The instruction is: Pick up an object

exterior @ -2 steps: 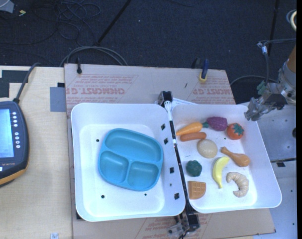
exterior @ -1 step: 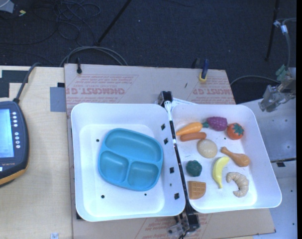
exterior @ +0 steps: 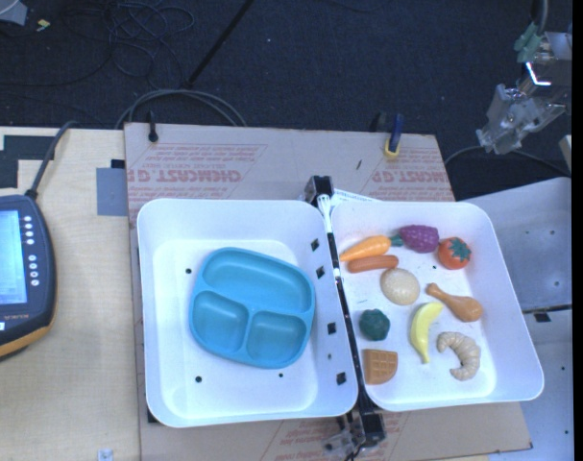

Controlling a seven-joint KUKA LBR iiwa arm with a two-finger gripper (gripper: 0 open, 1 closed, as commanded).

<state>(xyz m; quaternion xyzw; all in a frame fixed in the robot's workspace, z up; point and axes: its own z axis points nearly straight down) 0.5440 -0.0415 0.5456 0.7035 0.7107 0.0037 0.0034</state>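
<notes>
Hovering high past the table's far right corner, the tool (exterior: 523,113), well apart from everything pickable; impossible to tell whether spread or closed. Lying loose in the right bin (exterior: 507,353): carrot (exterior: 365,249), grapes (exterior: 419,237), tomato (exterior: 454,253), egg (exterior: 400,285), drumstick (exterior: 455,303), banana (exterior: 425,328), broccoli (exterior: 374,325), shrimp (exterior: 461,353), waffle (exterior: 379,365) — spaced, probably keeping each reachable from above. Sitting flat in the left bin (exterior: 166,248), a blue tray (exterior: 253,305), likely as a drop spot.

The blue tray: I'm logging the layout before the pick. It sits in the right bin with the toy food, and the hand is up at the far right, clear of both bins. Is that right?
Not quite. The camera view shows the blue tray alone in the left bin; the toy food, such as the banana, lies in the right bin. The hand is indeed up at far right, clear of both bins.
</notes>
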